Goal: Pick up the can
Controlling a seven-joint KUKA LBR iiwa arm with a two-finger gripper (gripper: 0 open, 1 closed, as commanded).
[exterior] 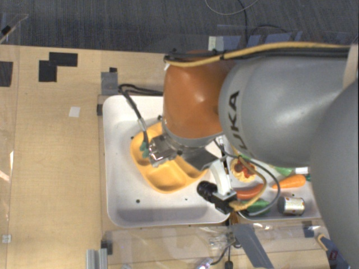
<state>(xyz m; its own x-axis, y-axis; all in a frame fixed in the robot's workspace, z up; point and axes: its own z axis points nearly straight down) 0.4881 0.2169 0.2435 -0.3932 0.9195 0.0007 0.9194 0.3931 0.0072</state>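
The can point(292, 205), a small silver cylinder, lies on its side at the near right of the right bin point(280, 219). My gripper point(158, 151) is far to its left, over the left bin point(120, 167), low above a yellow bowl-like object point(166, 178). The orange band point(188, 102) and the grey arm point(280, 105) cover most of both bins. Nothing shows the can in contact with the gripper.
Beside the can in the right bin lie an orange carrot-like piece point(293, 182), a green item point(259, 207) and a red-orange item point(249, 194). Black cables point(134, 108) run along the wrist. A tan bench point(50, 167) extends to the left.
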